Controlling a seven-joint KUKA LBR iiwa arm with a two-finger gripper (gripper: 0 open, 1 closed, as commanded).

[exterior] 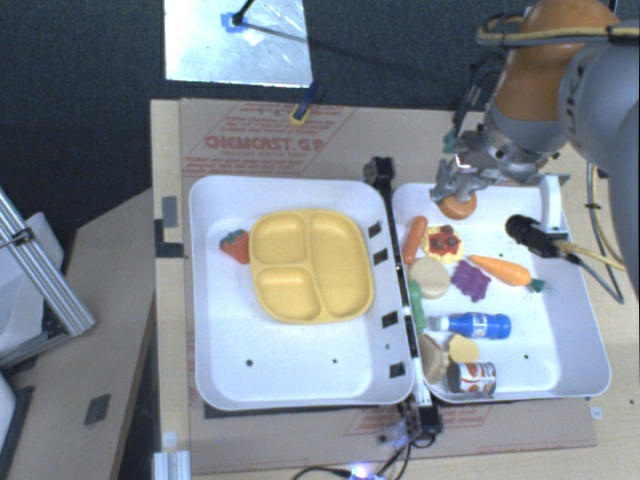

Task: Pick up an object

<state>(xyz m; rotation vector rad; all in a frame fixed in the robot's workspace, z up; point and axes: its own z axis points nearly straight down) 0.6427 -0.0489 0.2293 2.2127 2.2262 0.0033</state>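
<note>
Two bins sit on the table; at the right bin's [575,363] twelve o'clock the tool [457,190] hangs just over an orange [459,207]. I cannot tell its opening. The grasp step seems underway; next comes closing, then lifting straight up.

We see the gripper [458,190] covering the top of a small orange object [459,207]; the arm [590,78] is cropped at the right edge.

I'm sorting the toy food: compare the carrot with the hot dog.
The carrot is tapered with a green tip; the hot dog is blunt at both ends. The carrot lies mid-bin, pointing across it; the hot dog lies along the bin's left wall. Both are orange and lie flat in the right bin.
</note>
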